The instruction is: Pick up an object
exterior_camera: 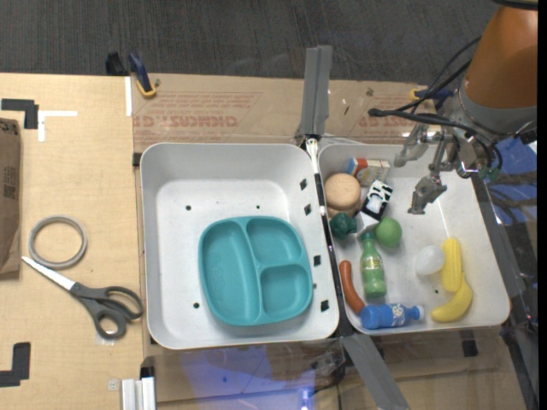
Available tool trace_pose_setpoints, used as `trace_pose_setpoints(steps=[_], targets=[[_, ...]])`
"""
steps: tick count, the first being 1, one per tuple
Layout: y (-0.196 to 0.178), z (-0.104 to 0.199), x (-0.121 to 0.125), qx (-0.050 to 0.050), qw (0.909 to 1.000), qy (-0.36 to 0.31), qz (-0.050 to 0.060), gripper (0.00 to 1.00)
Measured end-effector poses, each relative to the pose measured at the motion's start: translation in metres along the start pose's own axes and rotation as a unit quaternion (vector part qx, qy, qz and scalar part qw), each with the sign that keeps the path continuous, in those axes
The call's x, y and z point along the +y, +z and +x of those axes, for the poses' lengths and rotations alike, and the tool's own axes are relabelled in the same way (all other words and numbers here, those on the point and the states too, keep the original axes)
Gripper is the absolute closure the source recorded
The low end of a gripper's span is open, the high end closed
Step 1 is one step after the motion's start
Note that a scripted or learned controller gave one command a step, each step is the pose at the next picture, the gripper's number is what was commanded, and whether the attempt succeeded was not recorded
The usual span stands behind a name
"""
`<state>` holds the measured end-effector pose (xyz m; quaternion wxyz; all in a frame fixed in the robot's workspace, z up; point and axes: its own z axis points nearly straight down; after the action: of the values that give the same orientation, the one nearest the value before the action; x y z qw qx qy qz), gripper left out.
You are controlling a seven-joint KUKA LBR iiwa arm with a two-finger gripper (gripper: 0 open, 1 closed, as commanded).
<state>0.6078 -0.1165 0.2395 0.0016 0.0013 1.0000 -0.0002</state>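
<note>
My gripper (438, 184) hangs over the back right part of the right bin (489, 229), open, with nothing between its fingers. Below and left of it lie a tan round bun (344, 191), a black-and-white box (378, 199), a dark green lump (344, 225) and a green ball (389, 233). Nearer the front are a green bottle (372, 267), a red sausage (349, 285), a blue bottle (389, 315), a yellow banana (453, 284) and a pale white object (427, 261). A small red-and-blue can (367, 167) lies at the back.
The left bin (171, 186) holds a teal divided plate (256, 269). On the bench to the left lie scissors (94, 297) and a tape roll (57, 240). Cables hang by the arm's orange band (508, 45).
</note>
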Motion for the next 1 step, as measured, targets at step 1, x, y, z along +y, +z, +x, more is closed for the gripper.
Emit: trace_pose_setpoints(steps=[1], targets=[[0.1225,-0.0328,-0.01,-0.006,0.9988,0.048,0.002,0.0]])
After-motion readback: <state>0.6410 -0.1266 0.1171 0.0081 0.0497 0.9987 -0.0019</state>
